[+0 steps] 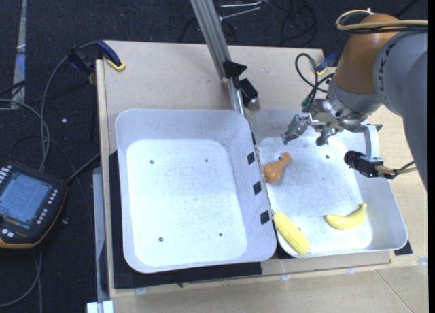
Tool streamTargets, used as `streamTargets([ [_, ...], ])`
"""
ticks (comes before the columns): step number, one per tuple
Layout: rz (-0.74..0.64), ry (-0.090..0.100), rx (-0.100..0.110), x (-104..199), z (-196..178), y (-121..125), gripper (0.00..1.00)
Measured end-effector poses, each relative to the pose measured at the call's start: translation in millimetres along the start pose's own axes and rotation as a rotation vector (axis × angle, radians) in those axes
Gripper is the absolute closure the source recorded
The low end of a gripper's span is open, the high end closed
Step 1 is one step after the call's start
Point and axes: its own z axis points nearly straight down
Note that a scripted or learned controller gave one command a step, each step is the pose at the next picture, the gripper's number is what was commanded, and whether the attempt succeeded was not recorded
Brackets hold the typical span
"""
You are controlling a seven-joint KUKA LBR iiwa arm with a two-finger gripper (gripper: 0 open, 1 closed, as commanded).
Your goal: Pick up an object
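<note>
Gripper point(309, 130) fingers hung over the top part of the right bin point(387, 199), at about two o'clock in the view. Two dark metal fingers point(293, 131) pointed down and out, spread apart, with bare air between them. Nothing was held. They hung just above the bin floor near its back wall.

A grey arm point(408, 67) came in from three o'clock, and its orange band point(359, 56) sat right above the wrist.

Three toy foods lay in the right bin. A small brown pear-shaped toy point(276, 169), maybe a chicken leg, lay at about eight o'clock from the gripper, near it but not touching, close to the wall where both bins met. A yellow corn cob point(291, 233) lay at the bin's six o'clock edge, in the near left corner. A yellow banana point(346, 218) lay at about four o'clock in the bin, well apart from the gripper and just beside the corn's far end.

The left bin point(183, 189) sat right next to the right one, its edge lapping over it. A silver pole point(212, 26) slanted up toward twelve o'clock. A black hand controller point(24, 203) with a screen lay at nine o'clock on the dark floor.
</note>
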Motion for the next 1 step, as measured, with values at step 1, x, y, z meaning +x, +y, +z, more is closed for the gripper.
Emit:
streamTargets([
  [1,0.0,0.0,0.001,0.4,53.0,-1.1,0.0],
])
